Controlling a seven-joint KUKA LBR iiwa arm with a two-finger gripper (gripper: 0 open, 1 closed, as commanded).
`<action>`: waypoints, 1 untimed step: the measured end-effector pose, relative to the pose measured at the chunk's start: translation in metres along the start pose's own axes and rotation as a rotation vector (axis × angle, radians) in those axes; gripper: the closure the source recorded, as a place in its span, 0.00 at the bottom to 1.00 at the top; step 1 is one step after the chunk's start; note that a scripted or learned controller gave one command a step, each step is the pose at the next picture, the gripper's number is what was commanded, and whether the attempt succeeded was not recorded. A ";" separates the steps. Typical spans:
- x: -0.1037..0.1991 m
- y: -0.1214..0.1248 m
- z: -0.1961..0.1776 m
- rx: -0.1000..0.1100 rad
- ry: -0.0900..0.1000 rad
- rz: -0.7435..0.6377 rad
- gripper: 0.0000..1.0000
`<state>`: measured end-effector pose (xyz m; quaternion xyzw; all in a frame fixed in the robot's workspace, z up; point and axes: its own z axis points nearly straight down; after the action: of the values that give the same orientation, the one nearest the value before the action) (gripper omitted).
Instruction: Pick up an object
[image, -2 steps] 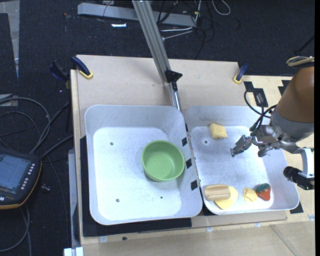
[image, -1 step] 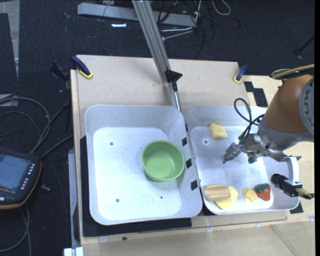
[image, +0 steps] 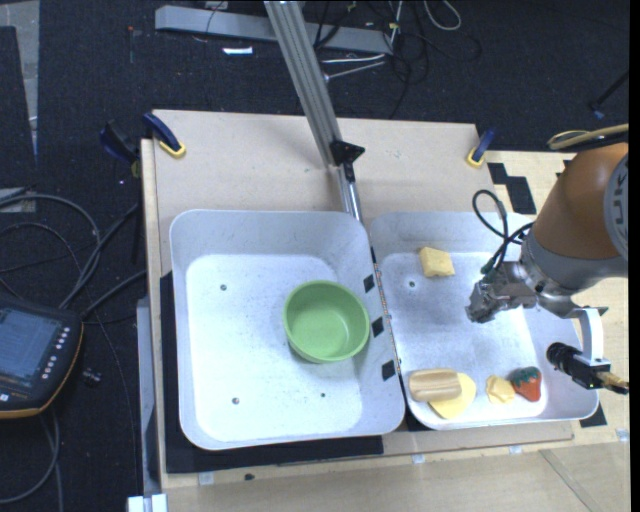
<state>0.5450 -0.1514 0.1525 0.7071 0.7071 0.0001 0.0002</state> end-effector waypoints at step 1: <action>-0.003 0.008 -0.045 -0.004 -0.001 0.000 1.00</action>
<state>0.5532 -0.1541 0.1980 0.7070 0.7072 0.0011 0.0018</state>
